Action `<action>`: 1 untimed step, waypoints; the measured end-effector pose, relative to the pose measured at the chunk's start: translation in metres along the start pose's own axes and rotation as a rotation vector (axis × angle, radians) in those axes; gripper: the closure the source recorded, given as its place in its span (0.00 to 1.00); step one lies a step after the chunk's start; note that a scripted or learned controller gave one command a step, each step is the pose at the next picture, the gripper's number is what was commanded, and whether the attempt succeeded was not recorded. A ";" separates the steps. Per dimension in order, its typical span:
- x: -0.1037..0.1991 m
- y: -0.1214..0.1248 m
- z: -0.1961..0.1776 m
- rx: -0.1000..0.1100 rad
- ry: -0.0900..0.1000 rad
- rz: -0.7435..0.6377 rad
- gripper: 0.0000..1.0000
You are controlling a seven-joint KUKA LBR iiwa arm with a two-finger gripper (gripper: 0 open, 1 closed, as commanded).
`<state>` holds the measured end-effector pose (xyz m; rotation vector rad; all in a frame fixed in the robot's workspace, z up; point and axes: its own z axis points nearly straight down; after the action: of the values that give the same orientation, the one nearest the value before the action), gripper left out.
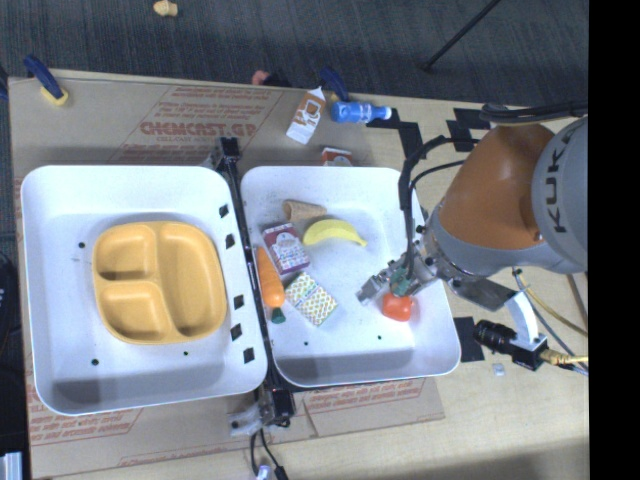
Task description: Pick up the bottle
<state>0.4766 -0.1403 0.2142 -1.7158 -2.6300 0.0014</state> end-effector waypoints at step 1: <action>0.057 0.025 0.023 0.002 0.002 0.093 1.00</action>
<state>0.4763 -0.0782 0.1913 -1.8353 -2.5451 0.0028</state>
